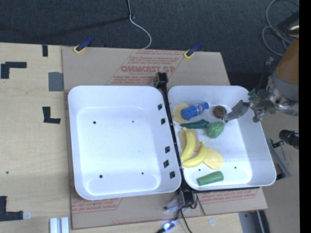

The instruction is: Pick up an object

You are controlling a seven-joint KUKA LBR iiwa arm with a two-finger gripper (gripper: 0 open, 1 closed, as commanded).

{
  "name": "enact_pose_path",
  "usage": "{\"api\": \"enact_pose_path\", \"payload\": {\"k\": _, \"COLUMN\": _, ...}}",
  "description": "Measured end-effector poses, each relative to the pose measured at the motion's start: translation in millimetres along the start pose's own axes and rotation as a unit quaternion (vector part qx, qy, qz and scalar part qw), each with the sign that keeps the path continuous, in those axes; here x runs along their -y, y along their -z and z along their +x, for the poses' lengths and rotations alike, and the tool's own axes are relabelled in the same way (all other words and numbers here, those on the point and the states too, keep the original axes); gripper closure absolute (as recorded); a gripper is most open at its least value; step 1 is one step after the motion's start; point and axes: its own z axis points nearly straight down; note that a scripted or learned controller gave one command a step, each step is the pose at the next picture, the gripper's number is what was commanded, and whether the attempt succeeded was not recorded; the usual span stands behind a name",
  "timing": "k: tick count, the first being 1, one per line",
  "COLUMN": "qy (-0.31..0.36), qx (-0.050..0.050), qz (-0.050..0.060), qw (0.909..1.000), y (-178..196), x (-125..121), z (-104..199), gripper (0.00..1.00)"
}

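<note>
Dark carpet surrounds a wooden bench (29, 144) where a cardboard sheet (146, 69) carries two shallow white bins, seen from above at a slant. All the objects to be picked lie in the right bin (245, 144): a blue bottle (194, 110) at its 11 o'clock, lying partly over a round yellow piece (180, 111); a small brown object (220, 111) at about 12 o'clock; a dark green pod (195, 124) and a round green vegetable (215, 129) just below them, touching each other. Toward 8 o'clock a banana (190, 148) lies against a yellow slice (213, 158), and a green cylinder (210, 178) rests near the front wall at 6 o'clock. The gripper (236, 111) hangs over the bin's 1 o'clock corner, just beside the brown object, its grey fingers pointing toward 9 o'clock; nothing shows between them, and whether they are apart or together cannot be told. The arm (286, 81) enters from 3 o'clock. The left bin (116, 144) sits alongside, joined by a black divider (167, 130). Two yellow-and-blue clamps (83, 44) pin the cardboard's far edge, and a white cable (141, 28) trails across the carpet at 12 o'clock.
</note>
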Motion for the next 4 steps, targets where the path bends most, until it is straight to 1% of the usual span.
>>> {"api": "enact_pose_path", "payload": {"k": 1, "qy": 0.001, "qx": -0.003, "qz": 0.006, "qw": 1.0, "y": -104.9, "x": 31.2, "z": 51.4, "gripper": 0.0}}
{"api": "enact_pose_path", "payload": {"k": 2, "qy": -0.003, "qx": 0.005, "qz": -0.009, "qw": 0.9999, "y": -126.8, "x": -13.8, "z": 84.5, "gripper": 0.0}}
{"api": "enact_pose_path", "payload": {"k": 3, "qy": 0.0, "qx": 0.002, "qz": -0.003, "qw": 1.0, "y": -147.1, "x": -40.9, "z": 92.3, "gripper": 0.0}}
{"api": "enact_pose_path", "payload": {"k": 4, "qy": -0.001, "qx": -0.001, "qz": 0.012, "qw": 0.9999, "y": -150.6, "x": -105.0, "z": 77.8, "gripper": 0.0}}
